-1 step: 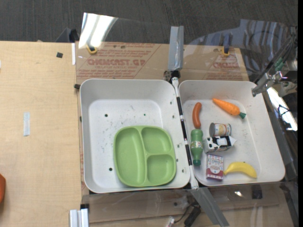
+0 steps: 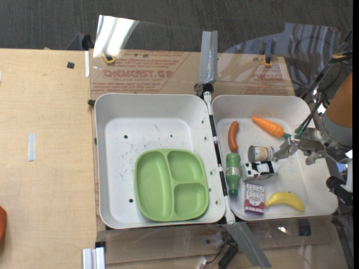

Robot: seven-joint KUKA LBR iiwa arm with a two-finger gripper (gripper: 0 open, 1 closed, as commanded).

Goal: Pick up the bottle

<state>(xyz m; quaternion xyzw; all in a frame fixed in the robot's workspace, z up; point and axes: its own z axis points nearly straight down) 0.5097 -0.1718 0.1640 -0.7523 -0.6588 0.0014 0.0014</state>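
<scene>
In the camera view, the gripper [image 2: 287,148] hovers in the right bin [image 2: 297,108], above the can [image 2: 260,153]; whether its jaws are wide or narrow I cannot tell. I think it should move left and come down across the bottle's middle. The green bottle [image 2: 233,173] lies near the bin's left wall, below the sausage [image 2: 233,135], with a pale label band.

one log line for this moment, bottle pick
target: green bottle lying in right bin, left side | pincer near can, apart from bottle | bottle not held
</scene>
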